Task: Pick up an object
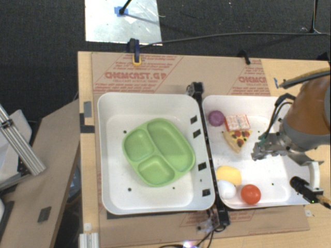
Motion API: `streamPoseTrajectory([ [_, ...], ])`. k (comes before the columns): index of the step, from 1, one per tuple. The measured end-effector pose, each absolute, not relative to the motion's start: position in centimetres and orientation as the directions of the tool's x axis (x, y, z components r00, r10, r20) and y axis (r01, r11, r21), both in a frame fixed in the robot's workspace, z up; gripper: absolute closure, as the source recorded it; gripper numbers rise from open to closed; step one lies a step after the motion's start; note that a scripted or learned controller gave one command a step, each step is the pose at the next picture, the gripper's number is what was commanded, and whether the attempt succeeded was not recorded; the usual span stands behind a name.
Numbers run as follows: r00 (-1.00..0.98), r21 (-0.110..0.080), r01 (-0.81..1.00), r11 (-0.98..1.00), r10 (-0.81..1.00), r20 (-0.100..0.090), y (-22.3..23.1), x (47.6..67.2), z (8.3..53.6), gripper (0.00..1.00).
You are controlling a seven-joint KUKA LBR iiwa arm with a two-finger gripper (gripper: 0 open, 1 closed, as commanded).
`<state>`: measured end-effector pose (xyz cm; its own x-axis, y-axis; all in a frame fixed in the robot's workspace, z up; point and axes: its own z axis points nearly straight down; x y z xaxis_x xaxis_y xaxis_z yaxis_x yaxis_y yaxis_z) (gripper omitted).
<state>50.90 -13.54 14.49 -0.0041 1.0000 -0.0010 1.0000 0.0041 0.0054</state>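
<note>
Jaws unreadable on the gripper [260, 152], hanging at centre-right beside the pizza slice [237, 139] in the right bin [269, 200], where a flat wedge could slip any pinch.

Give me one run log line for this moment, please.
gripper: low in right white bin, beside pizza slice toy | grasp: unconfirmed | green divided plate: left white bin

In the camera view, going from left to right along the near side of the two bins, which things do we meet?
Green plastic divided plate → white egg-shaped object → red round tomato-like ball → grey pincer of the arm, farther back.
</note>
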Motion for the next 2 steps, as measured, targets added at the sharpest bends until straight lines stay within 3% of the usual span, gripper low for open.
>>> streamPoseTrajectory([
  [1, -0.005, 0.008, 1.000, 0.005, 1.000, -0.002, -13.5, 50.5, 20.8, 1.00],
  [2, -0.005, 0.006, 1.000, 0.005, 1.000, -0.001, -13.5, 50.7, 23.8, 1.00],
])
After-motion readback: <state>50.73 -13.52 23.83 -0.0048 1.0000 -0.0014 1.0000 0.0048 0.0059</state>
